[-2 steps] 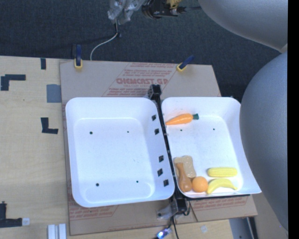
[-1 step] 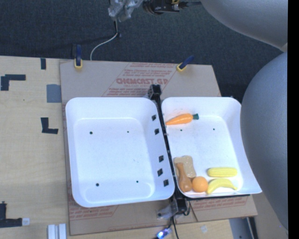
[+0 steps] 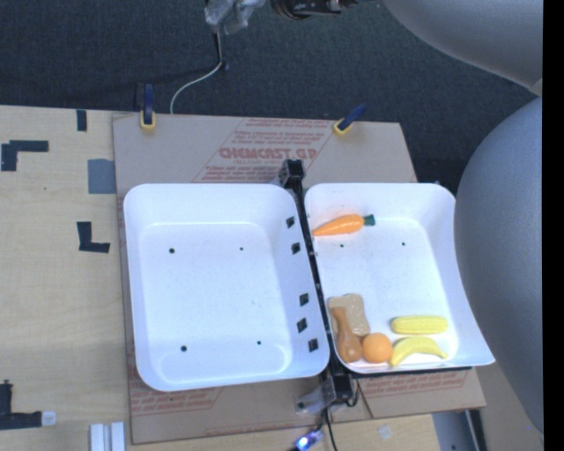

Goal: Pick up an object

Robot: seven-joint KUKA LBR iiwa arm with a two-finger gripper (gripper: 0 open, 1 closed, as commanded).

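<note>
The right bin [image 3: 441, 231] holds several toy foods. An orange carrot [image 3: 338, 225] with a green tip lies near its far left corner. Along the near edge sit a tan bread-like piece [image 3: 348, 321], a round orange [image 3: 377, 349], a yellow corn cob [image 3: 419, 325] and a yellow banana [image 3: 418, 351] just in front of the cob. My gripper [image 3: 227, 12] hangs blurred at the top edge of the camera view, beyond the bench and far from both bins, with nothing seen in it. The grey arm [image 3: 493, 53] sweeps across the top right.
The left bin [image 3: 141, 264] sits beside the right one, joined by a black clip rail [image 3: 304, 264]. Both rest on a cardboard sheet [image 3: 256, 150] held by clamps [image 3: 146, 116]. A white cable [image 3: 198, 81] trails near the far edge. A bulky grey arm body [image 3: 520, 264] crowds the right side.
</note>
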